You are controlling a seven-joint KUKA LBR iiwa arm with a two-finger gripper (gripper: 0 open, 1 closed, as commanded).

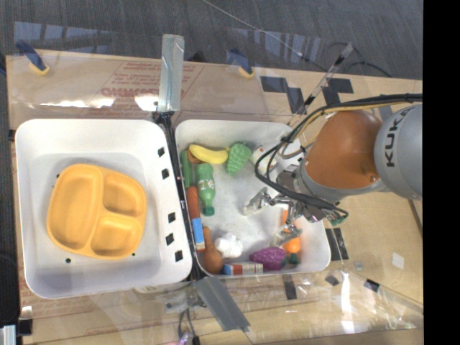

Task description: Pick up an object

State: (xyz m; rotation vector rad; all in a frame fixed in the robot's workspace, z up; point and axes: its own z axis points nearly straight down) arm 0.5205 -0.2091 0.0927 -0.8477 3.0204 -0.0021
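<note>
Arm reaches in from the right over the right bin [215, 131]. Gripper [277, 210] sits low above the bin floor; jaws stand parted, with nothing visible between them. Toy items lie in this bin: banana [206, 153] and green bumpy fruit [238, 157] near the far wall, green bottle [206, 187] just below the banana, purple grapes [267, 256] and an orange piece [291, 246] near the front wall, beside the gripper. Left bin [29, 192] holds a yellow divided tray [96, 210].
</note>
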